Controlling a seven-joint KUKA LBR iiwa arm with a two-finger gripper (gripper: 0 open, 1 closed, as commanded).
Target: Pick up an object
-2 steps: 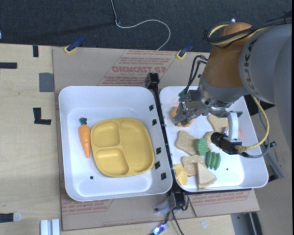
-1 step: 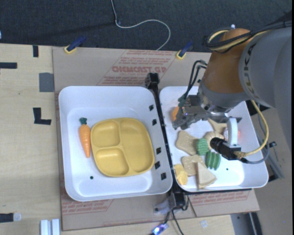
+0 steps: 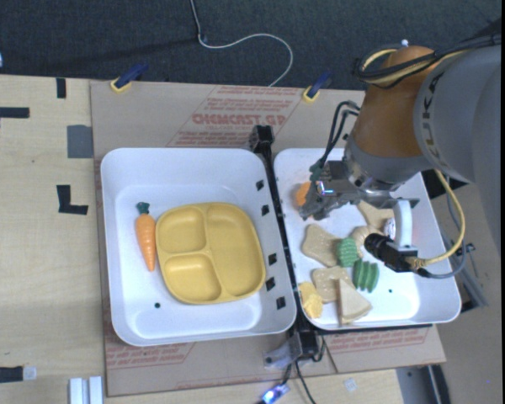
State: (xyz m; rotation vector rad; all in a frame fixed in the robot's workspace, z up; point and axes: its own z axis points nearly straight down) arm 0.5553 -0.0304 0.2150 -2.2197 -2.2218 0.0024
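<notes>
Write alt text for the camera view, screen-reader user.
A grey and orange robot arm reaches from the right over the right bin, its gripper low above a pile of toy food near a small orange piece. The left bin holds a yellow divided plate with a toy carrot beside it.

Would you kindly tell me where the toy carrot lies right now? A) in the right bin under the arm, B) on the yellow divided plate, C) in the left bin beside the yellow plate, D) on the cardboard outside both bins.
C: the carrot lies on the left bin floor, just left of the yellow plate.
</notes>
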